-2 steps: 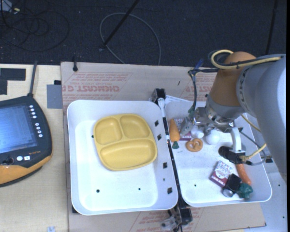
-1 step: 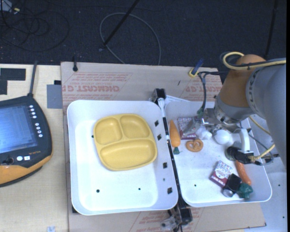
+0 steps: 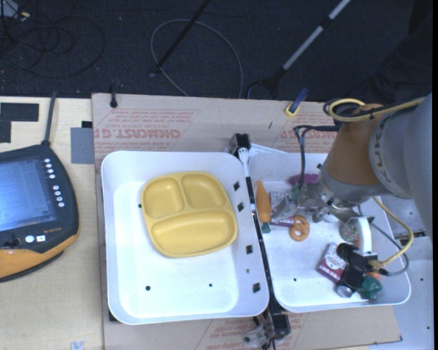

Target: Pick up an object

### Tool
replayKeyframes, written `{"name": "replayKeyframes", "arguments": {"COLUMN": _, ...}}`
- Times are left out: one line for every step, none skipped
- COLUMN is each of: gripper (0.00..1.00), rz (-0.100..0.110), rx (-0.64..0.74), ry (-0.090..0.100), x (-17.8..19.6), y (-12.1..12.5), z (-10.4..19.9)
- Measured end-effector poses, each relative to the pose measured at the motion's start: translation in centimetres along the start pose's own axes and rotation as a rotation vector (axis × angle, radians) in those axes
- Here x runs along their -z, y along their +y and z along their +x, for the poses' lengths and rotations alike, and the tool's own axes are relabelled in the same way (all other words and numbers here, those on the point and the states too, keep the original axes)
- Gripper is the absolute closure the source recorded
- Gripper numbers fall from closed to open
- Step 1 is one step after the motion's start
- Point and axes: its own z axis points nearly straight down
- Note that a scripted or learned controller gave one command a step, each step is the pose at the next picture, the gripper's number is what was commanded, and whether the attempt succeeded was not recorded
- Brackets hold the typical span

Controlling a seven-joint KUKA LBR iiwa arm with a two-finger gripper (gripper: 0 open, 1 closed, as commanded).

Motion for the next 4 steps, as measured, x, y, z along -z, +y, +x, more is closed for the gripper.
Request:
{"name": "replayKeyframes", "arguments": {"gripper": 1.00, "rz": 0.002, "rx": 0.000, "ry": 0.002, "x": 1.1, "y": 0.1, "z": 0.0}}
{"name": "replayKeyframes", "arguments": {"gripper": 0.00, "rz": 0.004, "rx": -0.001, "ry": 0.002, "x": 1.0, "y": 0.0, "z": 0.0}}
{"name": "replayKeyframes", "arguments": {"gripper": 0.00, "rz": 0.021, "rx": 0.005, "ry": 0.007, "x": 0.2, "y": 6.3, "z": -2.2}}
{"name": "replayKeyframes", "arguments": {"gripper": 0.00, "rz": 0.024, "rx": -0.002, "ry": -0.008, "x": -0.3, "y": 6.4, "z": 0.0}}
